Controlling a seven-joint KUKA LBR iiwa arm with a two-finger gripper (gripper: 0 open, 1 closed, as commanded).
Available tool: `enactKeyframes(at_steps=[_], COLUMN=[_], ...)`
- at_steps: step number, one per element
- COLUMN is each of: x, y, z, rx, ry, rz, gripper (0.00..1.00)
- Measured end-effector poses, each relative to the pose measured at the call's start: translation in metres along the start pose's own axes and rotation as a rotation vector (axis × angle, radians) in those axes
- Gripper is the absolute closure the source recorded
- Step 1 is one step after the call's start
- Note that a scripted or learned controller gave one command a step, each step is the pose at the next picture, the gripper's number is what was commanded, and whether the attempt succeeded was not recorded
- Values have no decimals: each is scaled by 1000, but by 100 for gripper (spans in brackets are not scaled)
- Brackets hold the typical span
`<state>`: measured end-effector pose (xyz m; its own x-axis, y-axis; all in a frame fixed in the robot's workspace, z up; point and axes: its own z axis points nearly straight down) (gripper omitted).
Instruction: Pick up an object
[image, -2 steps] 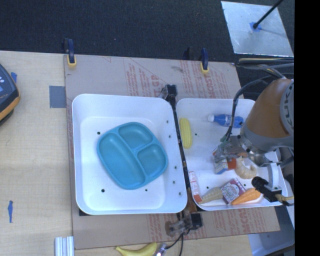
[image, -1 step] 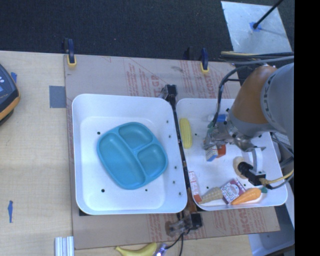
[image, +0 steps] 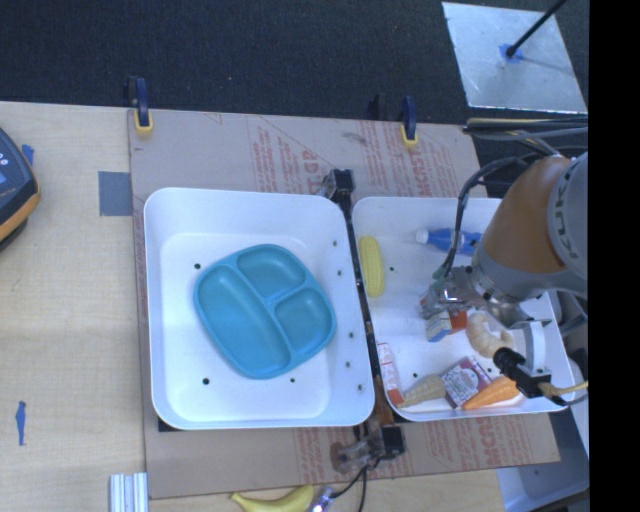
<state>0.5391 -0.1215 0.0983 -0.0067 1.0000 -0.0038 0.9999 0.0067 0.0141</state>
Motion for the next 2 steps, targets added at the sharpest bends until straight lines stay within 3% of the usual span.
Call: enactKeyframes(at_steps=[1,2], x=[-78,-49], y=[15,3], z=[1,-76], rx=[3,16], ry=[7,5], rz=[-1,3], gripper=[100,100])
